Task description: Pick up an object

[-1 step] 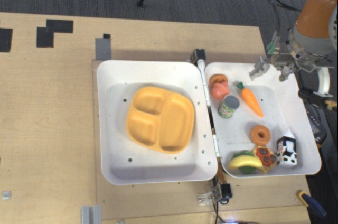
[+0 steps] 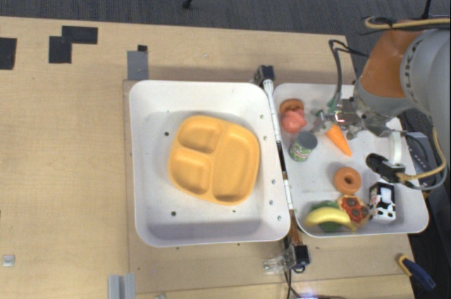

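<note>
- Camera view puts our grey two-finger gripper low over the right-hand shallow white plastic bin, toward that bin's twelve o'clock edge, with the arm coming in from three o'clock.
- We see the small orange plastic carrot just beside the gripper, at about six o'clock from it and close enough that its upper end seems to touch the gripper's underside.
- We read the carrot's long axis as running from eleven o'clock to five o'clock, with the point toward five.
- We cannot tell how the gripper's tips are set; the wrist hides them, and nothing shows the carrot pinched.
- We judge the coming move to turn on that offset: a short shift toward six o'clock, closing across the carrot's narrow width.
- We note neighbours: a pink round toy and a green-lidded small can lie toward nine o'clock, a brown ring doughnut at six o'clock, all apart from the carrot.
- We leave the left-hand white bin with its yellow divided plate out of this.
</note>
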Available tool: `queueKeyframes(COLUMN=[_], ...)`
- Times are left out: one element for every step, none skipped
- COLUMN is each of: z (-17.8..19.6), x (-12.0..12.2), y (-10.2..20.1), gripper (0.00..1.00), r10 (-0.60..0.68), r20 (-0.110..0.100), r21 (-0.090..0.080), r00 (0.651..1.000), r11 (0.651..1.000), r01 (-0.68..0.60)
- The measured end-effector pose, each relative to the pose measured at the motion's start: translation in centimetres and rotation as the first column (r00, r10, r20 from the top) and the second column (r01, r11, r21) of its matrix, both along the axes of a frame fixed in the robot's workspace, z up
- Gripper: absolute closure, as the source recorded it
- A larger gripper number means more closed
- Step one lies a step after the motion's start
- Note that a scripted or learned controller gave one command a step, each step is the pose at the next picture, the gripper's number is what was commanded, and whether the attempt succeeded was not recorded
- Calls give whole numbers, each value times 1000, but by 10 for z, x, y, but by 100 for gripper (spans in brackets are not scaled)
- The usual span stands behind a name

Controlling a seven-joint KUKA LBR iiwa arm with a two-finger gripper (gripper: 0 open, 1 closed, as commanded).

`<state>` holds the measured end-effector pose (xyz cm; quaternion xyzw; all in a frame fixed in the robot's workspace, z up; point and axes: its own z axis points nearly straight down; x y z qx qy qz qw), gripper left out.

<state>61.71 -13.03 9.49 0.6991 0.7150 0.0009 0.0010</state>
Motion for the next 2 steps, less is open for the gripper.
queueKeyframes(z=[11,129], x=[1,-10], y=[1,56], gripper=[100,100], r10=[2,-118], r20=[3,3], r21=[0,1], r00=[1000,993], r11=[1000,993], r01=[-2,118])
